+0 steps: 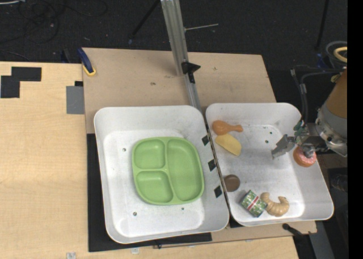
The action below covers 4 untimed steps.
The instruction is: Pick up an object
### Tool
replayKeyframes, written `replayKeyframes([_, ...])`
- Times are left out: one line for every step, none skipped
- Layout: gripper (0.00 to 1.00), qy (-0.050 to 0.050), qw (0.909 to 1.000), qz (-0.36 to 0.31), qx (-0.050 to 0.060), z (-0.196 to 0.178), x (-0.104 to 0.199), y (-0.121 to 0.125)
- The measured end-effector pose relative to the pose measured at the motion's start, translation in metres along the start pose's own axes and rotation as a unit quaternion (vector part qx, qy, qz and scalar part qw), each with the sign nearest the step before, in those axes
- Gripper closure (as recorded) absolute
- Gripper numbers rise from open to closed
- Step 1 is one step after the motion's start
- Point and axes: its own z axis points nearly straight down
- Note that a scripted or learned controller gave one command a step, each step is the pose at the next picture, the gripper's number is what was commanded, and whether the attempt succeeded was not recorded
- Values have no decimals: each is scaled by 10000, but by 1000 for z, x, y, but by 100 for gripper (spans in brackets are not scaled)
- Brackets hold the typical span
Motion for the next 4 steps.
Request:
replayKeyframes([0,0,10000,6,6,61,-4,6])
replayKeyframes([0,-11,10000,3,-30,120,-9,9])
replayKeyframes([100,-43,10000,26,-61,106,-13,10])
replayKeyframes([100,-21,10000,11,-51,56,-23,8])
